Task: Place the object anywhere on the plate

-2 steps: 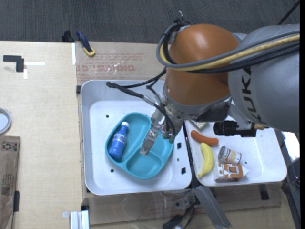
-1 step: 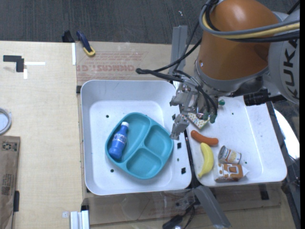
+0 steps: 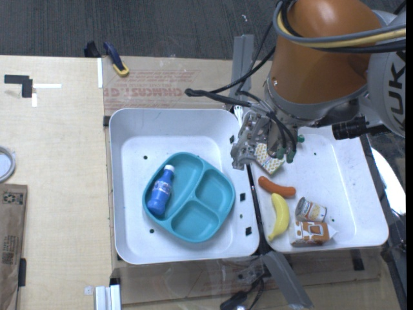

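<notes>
Nearest the camera, in the right bin [image 3: 361, 237], a carton [image 3: 312, 234] lies at the front edge, with a small can [image 3: 310, 209] just behind it, touching or nearly so. A banana [image 3: 279, 216] lies just left of them, running front to back close to the bin's left wall. Behind the banana's far end, a sausage [image 3: 277, 186] lies crosswise.

In the left bin [image 3: 122, 192], a blue plate [image 3: 193, 202] with three compartments sits a little right of the middle. A blue bottle [image 3: 160, 189] with a white cap lies in the plate's long left compartment, its cap pointing away from the camera. The other two compartments hold nothing.

Farther back, the gripper [image 3: 266, 155] hangs over the rear left corner of the right bin, beside the wall between the bins. A small pale packet [image 3: 268, 163] with a chequered pattern sits between its fingers, which are closed narrowly on it; whether the packet touches the bin floor is unclear. Above the gripper, the arm's orange band [image 3: 322, 44] fills the upper right.

Beyond the bins, a brown cardboard sheet [image 3: 161, 82] lies flat, and a yellow-and-blue clamp [image 3: 116, 60] rests at its far left corner.
</notes>
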Controlling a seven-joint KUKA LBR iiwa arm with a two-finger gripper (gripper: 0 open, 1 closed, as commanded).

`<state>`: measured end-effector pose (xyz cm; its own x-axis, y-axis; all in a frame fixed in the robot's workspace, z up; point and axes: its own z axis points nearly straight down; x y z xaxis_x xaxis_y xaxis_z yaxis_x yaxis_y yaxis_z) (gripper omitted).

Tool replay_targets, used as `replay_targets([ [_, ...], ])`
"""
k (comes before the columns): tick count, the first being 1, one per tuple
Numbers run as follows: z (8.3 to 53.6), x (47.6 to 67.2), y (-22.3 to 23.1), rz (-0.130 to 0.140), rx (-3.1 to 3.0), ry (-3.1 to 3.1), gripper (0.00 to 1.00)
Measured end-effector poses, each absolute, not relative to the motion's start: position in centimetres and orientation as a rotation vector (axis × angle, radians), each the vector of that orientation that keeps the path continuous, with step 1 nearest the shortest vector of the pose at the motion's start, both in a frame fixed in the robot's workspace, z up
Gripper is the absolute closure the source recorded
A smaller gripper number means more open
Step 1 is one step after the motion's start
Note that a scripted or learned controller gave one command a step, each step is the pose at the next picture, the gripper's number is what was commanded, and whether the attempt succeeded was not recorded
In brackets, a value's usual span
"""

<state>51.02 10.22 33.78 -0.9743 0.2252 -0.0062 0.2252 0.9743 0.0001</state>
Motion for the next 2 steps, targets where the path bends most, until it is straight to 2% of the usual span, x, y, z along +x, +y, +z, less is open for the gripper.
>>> replay_targets([
  [1,25.41,47.82,6.74,-0.001,0.474,3.106,1.0],
  [2,25.41,47.83,6.76,-0.001,0.473,3.106,0.0],
])
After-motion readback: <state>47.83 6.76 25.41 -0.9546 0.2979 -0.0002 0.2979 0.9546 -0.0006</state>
